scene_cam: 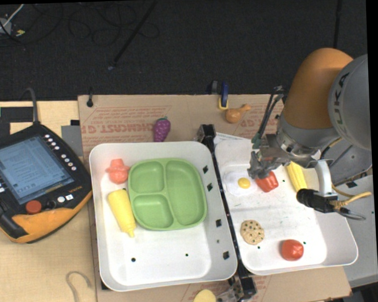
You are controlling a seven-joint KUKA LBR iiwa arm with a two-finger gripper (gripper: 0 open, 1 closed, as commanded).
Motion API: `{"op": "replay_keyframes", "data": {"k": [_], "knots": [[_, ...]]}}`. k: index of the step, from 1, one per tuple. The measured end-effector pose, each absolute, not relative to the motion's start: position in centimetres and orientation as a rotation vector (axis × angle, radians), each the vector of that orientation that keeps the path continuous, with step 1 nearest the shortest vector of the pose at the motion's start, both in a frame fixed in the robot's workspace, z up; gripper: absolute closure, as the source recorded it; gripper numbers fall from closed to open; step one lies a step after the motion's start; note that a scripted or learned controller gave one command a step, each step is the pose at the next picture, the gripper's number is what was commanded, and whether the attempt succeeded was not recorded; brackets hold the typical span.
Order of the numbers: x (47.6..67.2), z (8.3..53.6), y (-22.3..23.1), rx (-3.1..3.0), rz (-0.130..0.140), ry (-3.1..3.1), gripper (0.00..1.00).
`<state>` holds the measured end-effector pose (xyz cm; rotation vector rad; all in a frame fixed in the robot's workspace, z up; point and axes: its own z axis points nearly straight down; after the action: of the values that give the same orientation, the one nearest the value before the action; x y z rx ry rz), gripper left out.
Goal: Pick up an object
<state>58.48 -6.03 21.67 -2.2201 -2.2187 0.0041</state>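
Pincer (263,172): low in right bin (334,250), directly over red pepper (268,182); finger opening and any grip cannot be told.
Right bin: yellow piece (243,183) just left of pepper, corn (296,176) to its right, cookie (252,231), tomato (292,250).
Left bin (156,261): green tray (166,194), yellow bottle (122,211), pink toy (117,171).

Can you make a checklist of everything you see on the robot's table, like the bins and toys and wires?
Surface: two white bins, left bin and right bin, on cardboard.
Job's things: right bin holds red pepper, yellow piece, corn, cookie, tomato.
Clutter: left bin holds green divided plate, yellow bottle, pink toy; purple grapes behind it.
Grippers: tool low at the red pepper.
Cables: black cables behind the bench.
Surroundings: control tablet at left.
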Motion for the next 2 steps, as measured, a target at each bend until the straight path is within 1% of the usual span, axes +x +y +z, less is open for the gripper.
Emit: {"op": "replay_keyframes", "data": {"k": [1,2], "knots": [[59.06,22.22,-7.06,-2.221,0.001,-2.221,1.00],[58.91,21.78,-6.43,-2.221,0.003,-2.219,1.00]]}}
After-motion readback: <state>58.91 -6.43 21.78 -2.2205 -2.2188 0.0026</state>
